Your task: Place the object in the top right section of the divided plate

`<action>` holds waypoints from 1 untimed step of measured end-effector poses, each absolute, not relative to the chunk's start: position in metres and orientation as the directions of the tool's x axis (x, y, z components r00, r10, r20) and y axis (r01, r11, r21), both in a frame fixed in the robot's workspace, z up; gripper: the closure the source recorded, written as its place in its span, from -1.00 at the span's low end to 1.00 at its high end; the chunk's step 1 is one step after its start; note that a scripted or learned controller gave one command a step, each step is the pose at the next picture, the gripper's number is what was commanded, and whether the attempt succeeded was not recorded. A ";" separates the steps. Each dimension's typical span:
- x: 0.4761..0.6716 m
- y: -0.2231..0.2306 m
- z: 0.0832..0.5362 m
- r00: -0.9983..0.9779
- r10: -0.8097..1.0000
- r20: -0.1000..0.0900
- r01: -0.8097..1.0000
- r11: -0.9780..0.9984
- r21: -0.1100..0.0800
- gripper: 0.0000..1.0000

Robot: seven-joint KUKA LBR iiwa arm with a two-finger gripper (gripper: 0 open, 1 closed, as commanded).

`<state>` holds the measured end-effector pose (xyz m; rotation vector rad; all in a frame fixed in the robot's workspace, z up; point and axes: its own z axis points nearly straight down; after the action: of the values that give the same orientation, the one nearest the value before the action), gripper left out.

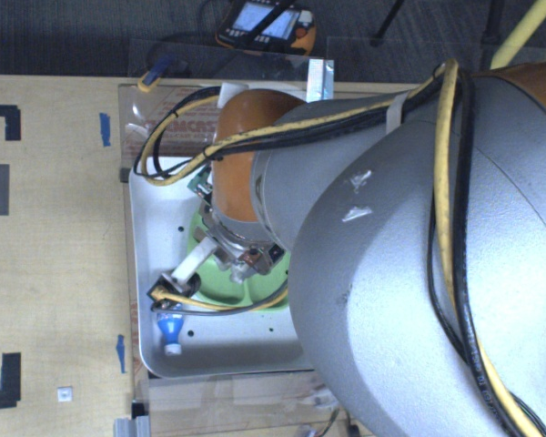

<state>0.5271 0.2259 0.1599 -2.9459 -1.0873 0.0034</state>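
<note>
A light green divided plate [266, 291] lies in the white bin [156, 218]. The arm covers most of the plate, so only its lower left rim shows and its sections are hidden. My gripper [243, 260] hangs low over the plate's left part, under the orange wrist band. A small blue and white object [170, 329] lies on the bin floor near the front left corner, left of and below the plate and apart from the gripper.
The grey arm covers the right half of the view and whatever lies beneath it. A small dark green thing [200, 182] peeks out beside the wrist at the bin's back. Bare bin floor shows along the left wall. Blue tape marks [105, 127] sit on the wooden bench.
</note>
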 end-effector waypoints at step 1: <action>0.477 0.225 0.115 0.974 0.226 -0.007 0.226 -0.974 -0.003 1.00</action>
<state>0.4770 0.2251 0.1154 -3.1190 -0.3568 0.0118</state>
